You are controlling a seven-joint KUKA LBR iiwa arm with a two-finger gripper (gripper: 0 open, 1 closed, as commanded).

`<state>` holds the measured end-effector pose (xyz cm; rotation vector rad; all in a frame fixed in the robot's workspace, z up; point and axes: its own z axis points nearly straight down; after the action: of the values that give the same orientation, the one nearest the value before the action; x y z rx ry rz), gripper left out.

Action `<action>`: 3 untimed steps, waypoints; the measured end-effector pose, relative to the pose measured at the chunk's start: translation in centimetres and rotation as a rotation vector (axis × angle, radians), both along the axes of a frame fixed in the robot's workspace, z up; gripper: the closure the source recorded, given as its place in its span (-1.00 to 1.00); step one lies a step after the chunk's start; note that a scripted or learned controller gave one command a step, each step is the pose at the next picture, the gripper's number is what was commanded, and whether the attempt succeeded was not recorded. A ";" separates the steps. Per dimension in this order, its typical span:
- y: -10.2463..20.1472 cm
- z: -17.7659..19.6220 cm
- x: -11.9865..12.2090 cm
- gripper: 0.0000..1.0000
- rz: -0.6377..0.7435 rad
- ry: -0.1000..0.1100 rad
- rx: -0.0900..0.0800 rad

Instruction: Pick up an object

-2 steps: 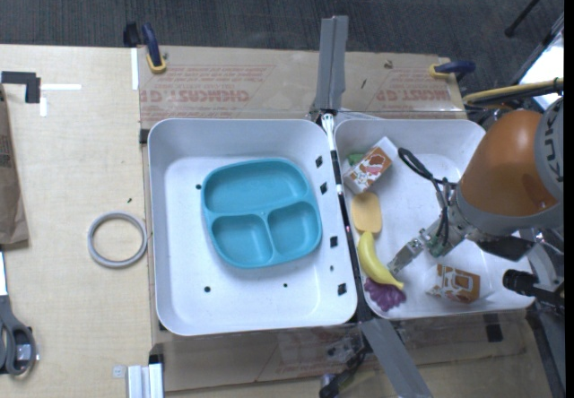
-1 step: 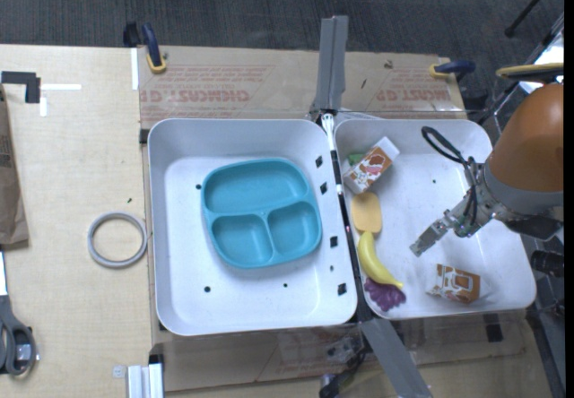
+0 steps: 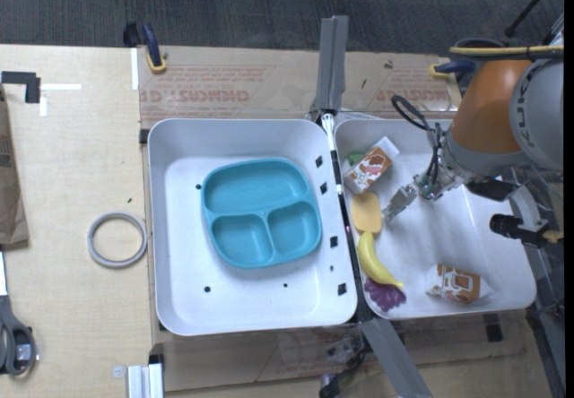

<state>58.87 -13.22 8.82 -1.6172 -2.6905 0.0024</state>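
Your gripper (image 3: 399, 201) hovers on approach, its opening impossible to tell, so next lower it onto the yellow piece (image 3: 365, 211) just beside its tip.

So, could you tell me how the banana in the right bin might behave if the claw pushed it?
The banana looks curved and smooth, so it would probably pivot or slide. It lies against the bin wall, which may block it.

place: robotics lab | evidence: bench (image 3: 72, 172), two white bins (image 3: 170, 235), clamps (image 3: 152, 47)
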 end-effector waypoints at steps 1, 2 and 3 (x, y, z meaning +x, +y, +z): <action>2.4 0.0 2.4 -1.00 0.017 0.000 0.000; 2.3 0.2 7.0 -1.00 0.110 0.001 -0.003; 2.2 2.6 7.1 -1.00 0.418 -0.003 0.000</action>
<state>65.96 -11.03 11.42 -1.0242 -2.9702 0.0008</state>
